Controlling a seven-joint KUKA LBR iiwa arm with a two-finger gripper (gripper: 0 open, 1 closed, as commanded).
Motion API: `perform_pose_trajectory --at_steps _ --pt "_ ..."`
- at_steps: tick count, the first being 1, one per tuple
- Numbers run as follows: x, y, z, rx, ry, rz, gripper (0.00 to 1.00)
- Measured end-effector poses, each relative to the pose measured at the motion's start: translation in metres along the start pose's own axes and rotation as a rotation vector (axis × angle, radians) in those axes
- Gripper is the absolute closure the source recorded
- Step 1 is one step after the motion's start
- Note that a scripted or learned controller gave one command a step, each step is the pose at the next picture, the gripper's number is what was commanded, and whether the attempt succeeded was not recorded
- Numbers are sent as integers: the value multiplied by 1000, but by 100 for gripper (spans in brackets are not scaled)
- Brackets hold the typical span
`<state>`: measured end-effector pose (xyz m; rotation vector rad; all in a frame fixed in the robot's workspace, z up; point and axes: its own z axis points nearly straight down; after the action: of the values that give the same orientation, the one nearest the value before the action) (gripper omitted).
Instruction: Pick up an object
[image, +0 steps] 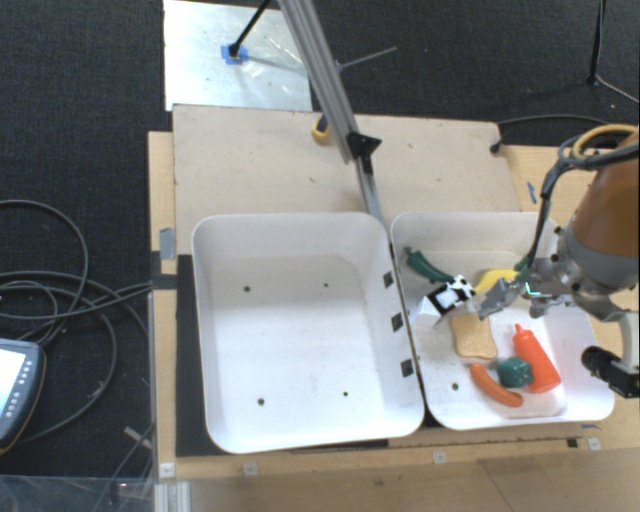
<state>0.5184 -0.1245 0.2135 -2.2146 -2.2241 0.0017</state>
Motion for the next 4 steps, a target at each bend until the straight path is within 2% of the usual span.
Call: perform_pose_trajectory --at_steps 1,3,4 --pt "0 1 -2 -4 -1 2 0" --pt "4 -4 83 1 0 4 0" --pt "2 -3 123 -7 -4 4 0"
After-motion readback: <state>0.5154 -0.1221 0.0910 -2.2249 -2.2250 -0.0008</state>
